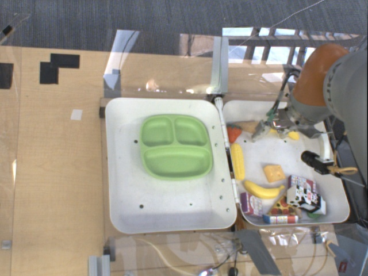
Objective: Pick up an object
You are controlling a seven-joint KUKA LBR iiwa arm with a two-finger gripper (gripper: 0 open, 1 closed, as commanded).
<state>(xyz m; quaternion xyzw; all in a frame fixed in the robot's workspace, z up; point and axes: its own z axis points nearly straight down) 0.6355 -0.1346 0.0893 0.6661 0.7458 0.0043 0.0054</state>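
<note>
I am watching the hand point(275, 123), grip state unclear, hovering at the right bin's point(344, 209) far edge; it risks closing on nothing.

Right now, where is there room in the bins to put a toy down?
The left bin has bare white floor all around the green plate, widest along its near edge. In the right bin, a small patch lies between the corn, the cracker and the gripper. Its near side is crowded: banana, cartons.
</note>
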